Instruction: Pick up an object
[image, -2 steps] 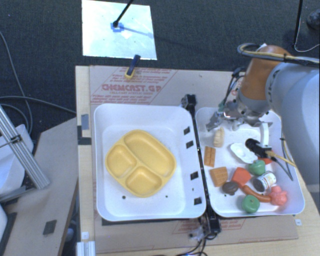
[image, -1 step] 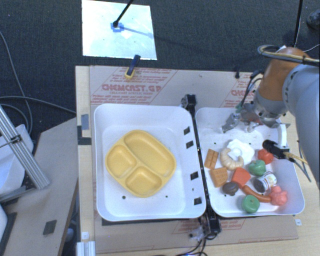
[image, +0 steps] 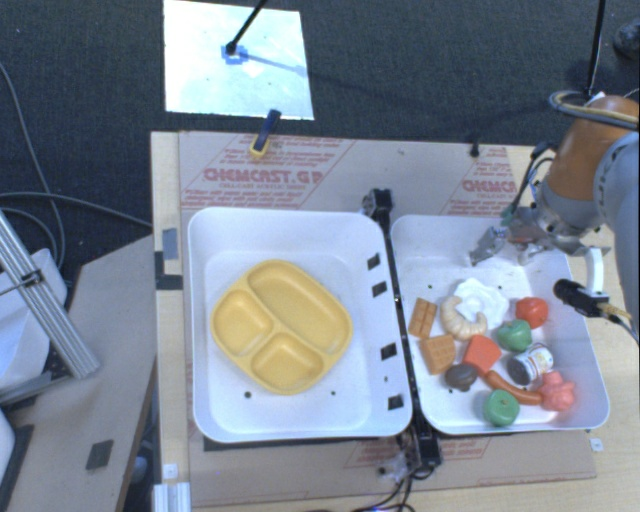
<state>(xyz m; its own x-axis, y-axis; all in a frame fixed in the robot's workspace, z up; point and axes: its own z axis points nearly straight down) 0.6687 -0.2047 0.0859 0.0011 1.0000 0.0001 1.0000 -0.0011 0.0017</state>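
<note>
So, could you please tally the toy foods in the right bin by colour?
Green: 2
Orange or tan: 5
Red: 1
White: 1
Brown: 1
Pink: 1
Can, mixed colours: 1
Total: 12

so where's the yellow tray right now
In the camera view the yellow tray lies in the middle of the left bin, apart from the toy food in the right bin.
</note>
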